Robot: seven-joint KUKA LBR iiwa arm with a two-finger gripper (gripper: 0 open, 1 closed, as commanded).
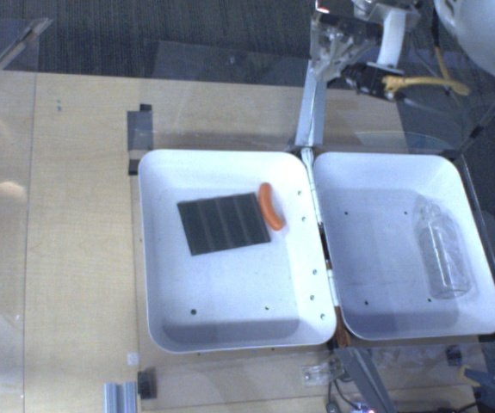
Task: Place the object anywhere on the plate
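Sausage lies in the left bin, touching the right edge of the dark ridged plate, not on it. Looks light, soft and smooth, likely to roll; best pinched across its middle. Hand is well behind the plate, partly cut off; grip state: can't tell.

Robot lab, bench, white bins
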